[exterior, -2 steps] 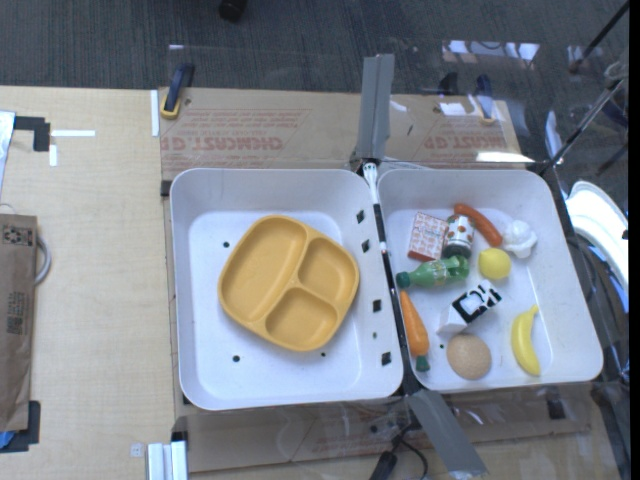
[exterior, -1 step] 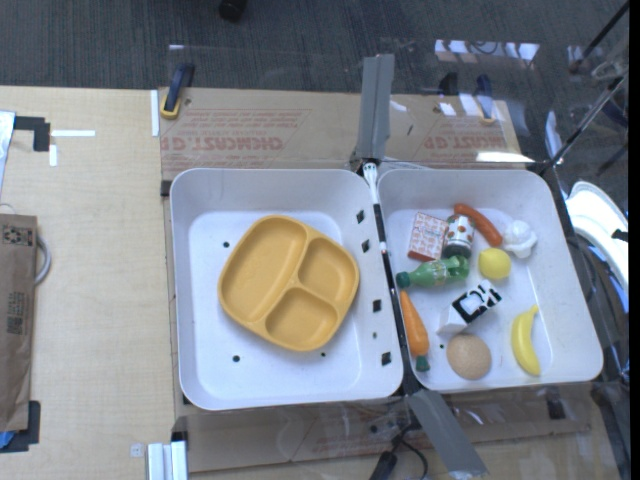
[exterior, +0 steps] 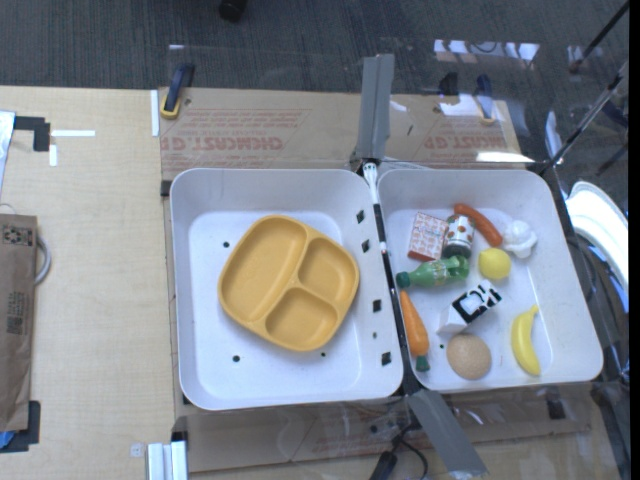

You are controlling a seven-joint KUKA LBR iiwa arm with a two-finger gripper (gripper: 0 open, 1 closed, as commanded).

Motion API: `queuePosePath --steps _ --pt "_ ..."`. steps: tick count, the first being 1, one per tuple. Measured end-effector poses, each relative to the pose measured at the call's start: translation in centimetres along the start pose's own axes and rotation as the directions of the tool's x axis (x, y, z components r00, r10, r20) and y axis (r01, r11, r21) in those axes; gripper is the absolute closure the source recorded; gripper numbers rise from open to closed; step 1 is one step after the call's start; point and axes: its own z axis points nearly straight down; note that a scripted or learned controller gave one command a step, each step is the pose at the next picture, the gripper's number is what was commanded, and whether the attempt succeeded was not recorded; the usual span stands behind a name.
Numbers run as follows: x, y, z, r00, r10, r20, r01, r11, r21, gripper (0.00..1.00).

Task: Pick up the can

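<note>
The can [exterior: 459, 234] is small, with a dark top and a red and white label. It stands in the right bin [exterior: 566, 268], near the middle of its far half. It touches a green bottle [exterior: 433, 273] lying just in front of it, and a red and white carton [exterior: 426, 235] lies to its left. An orange sausage-like piece [exterior: 479, 224] lies against its right side.
Around the can in the right bin lie a lemon [exterior: 494, 263], a white lump [exterior: 519, 236], a black and white block [exterior: 475, 302], a banana [exterior: 526, 342], a brown egg-like ball [exterior: 468, 356] and a carrot [exterior: 413, 325]. In the left bin [exterior: 190, 298] sits a yellow divided plate [exterior: 288, 282].
</note>
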Motion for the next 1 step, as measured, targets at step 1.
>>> queuePosePath --steps 1 --pt "0.18 0.09 -0.46 1.0 -0.005 0.006 0.004 1.0 0.005 1.0"
